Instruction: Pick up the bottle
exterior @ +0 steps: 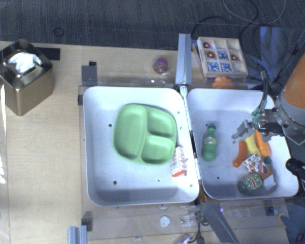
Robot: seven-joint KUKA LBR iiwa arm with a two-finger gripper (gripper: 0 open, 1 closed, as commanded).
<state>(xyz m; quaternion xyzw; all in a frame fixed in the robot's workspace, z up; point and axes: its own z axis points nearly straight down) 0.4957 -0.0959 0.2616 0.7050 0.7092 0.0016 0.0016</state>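
Bottle [209, 143] lengthwise, cap toward far rim

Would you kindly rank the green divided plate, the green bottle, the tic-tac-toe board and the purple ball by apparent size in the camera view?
1. green divided plate
2. tic-tac-toe board
3. green bottle
4. purple ball

1. We see a light wooden bench [40, 161] filling most of the frame.
2. Two white bins rest on it: the left bin [99, 182] at centre, the right bin [218, 184] touching it.
3. A brass-coloured tissue box [23, 83] sits upper left.
4. A small purple ball [160, 65] lies at upper centre.
5. A tic-tac-toe board [221, 57] lies upper right.
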